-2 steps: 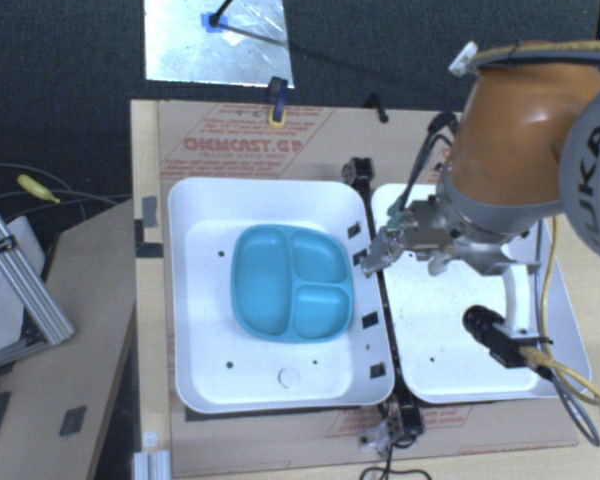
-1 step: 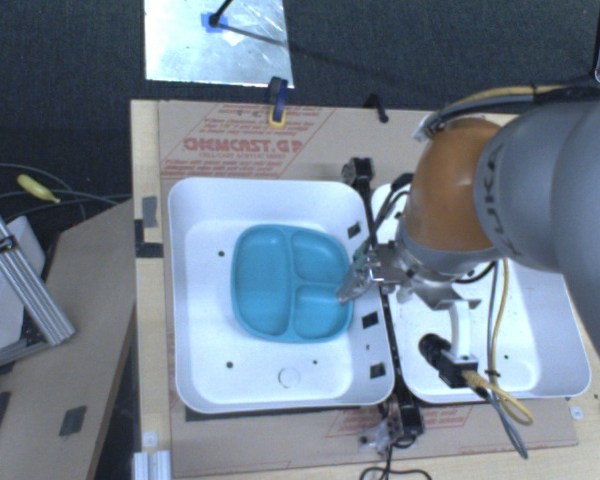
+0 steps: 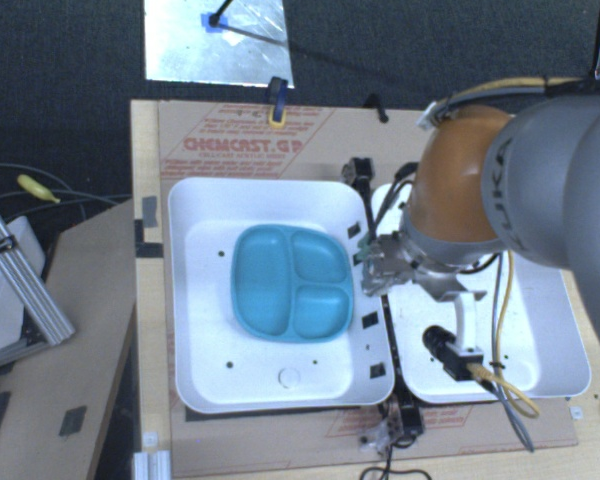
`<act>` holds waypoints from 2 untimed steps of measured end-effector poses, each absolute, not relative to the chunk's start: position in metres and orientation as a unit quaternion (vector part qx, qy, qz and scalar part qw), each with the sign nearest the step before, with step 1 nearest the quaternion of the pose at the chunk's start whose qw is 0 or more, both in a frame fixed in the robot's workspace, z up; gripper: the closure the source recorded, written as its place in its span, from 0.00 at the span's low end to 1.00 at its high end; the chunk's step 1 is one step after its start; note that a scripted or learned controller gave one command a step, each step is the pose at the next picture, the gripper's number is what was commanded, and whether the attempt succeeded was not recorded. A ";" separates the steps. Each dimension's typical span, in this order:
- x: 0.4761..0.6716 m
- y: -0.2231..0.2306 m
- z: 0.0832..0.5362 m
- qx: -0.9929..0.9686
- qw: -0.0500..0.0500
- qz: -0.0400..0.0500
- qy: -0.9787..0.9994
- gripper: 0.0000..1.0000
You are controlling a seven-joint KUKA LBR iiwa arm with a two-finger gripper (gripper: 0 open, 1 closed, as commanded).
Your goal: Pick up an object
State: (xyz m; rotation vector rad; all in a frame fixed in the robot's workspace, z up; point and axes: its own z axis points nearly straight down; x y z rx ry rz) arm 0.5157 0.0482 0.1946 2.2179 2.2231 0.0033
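Over the seam between bins, gripper [image 3: 377,268], open or closed impossible to tell; just beside it, toward the view's left (flat in that bin [image 3: 205,218]), blue divided plate [image 3: 292,282]; probably needs a short sideways shift.

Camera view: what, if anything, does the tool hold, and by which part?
Cannot be told: the arm covers the tool. The blue divided plate lies flat.

Even, bright overhead light, sharp focus, glare on the foil sheet [image 3: 218,26], soft shadows inside the left bin [image 3: 195,218].
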 end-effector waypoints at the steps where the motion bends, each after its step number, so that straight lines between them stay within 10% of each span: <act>1: 0.486 0.091 0.235 0.704 0.000 0.002 0.710 1.00; 2: 0.570 0.057 0.246 0.707 0.004 0.003 0.707 1.00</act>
